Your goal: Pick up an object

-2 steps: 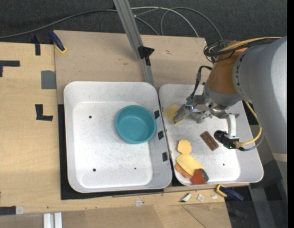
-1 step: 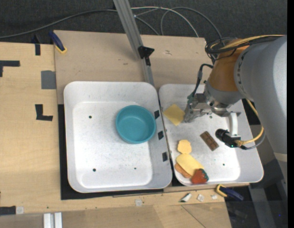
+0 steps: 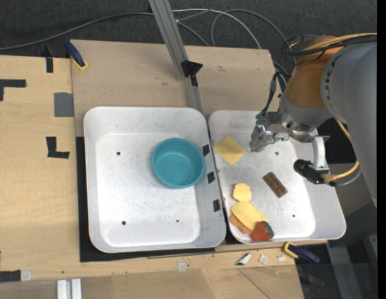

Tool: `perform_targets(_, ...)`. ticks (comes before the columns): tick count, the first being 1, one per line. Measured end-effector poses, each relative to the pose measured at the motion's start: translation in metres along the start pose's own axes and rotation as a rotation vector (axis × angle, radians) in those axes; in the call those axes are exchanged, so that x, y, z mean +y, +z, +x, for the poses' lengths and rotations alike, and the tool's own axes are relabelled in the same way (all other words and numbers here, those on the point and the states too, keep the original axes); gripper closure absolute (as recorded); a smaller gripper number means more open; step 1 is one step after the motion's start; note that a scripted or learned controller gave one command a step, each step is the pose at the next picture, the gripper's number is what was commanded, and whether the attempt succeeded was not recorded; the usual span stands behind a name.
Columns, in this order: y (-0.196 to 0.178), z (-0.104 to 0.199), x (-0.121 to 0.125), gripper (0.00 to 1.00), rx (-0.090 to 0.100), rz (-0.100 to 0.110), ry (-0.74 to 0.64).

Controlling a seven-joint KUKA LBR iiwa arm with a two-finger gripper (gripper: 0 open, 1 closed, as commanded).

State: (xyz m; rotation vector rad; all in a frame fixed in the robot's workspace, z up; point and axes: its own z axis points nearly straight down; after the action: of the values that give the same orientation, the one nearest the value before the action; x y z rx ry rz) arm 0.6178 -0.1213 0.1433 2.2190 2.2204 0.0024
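My gripper (image 3: pixel 262 139) hangs over the upper middle of the right bin (image 3: pixel 323 220), just right of a pale yellow square slice (image 3: pixel 229 150). Nothing shows between its fingers. A brown bar (image 3: pixel 274 184) lies below it, near the bin's middle. Toward the bin's lower left sit a small round yellow piece (image 3: pixel 242 192), a longer yellow piece on something orange (image 3: pixel 247 215) and a red strawberry-like piece (image 3: pixel 262 232). A teal bowl (image 3: pixel 177 162) rests in the left bin (image 3: pixel 105 185).
A slanted grey pole (image 3: pixel 174 39) stands behind the bins, with black cables across the dark floor beyond. Blue-and-yellow clamps grip the board at the top left (image 3: pixel 76 55) and bottom right (image 3: pixel 297 251). Black tape marks dot the bench's left side.
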Motion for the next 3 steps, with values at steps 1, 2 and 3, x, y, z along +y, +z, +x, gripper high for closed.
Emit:
perform_targets(1,-0.062,0.004,-0.003,1.0,0.0,-0.002,-0.001)
perform_targets(2,-0.092,0.004,-0.003,1.0,0.0,0.0,-0.001)
perform_targets(3,-0.086,0.067,-0.004,1.0,0.002,0.004,-0.006)
